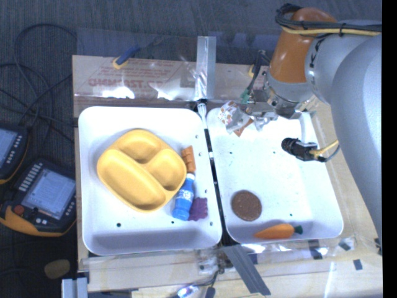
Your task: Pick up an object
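My gripper [259,112] hangs over the far left corner of the right bin [325,197], below the orange band of the arm. A crinkled silvery packet with a brown patch [233,118] lies right against the gripper's left side, at the bin's back wall. Whether it is gripped or only touched cannot be made out. Nearer the front of the same bin lie a brown disc [246,205] and an orange carrot with a green tip [276,231].
The left bin [90,228] holds a yellow lobed dish [141,168], a small orange piece [188,159], a blue bottle [183,198] and a purple grape bunch [198,209]. A black cable fitting [300,148] of the arm hangs over the right bin. A metal divider [205,58] stands behind the bins.
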`<act>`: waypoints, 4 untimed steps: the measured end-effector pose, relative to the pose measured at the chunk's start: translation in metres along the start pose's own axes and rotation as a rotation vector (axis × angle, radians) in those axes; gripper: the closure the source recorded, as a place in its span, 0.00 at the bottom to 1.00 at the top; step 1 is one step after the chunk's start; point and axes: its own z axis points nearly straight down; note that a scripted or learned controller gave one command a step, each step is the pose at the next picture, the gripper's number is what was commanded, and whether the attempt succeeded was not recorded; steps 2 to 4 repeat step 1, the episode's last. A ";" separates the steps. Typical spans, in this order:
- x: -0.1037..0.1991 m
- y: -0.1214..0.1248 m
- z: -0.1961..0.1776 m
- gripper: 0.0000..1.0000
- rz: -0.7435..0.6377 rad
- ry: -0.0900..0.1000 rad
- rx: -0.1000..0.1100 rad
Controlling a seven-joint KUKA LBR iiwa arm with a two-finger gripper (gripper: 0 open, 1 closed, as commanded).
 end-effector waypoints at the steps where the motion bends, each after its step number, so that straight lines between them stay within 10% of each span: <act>1: 0.021 0.020 -0.004 1.00 -0.200 -0.020 0.010; 4: 0.021 0.020 -0.004 1.00 -0.200 -0.020 0.010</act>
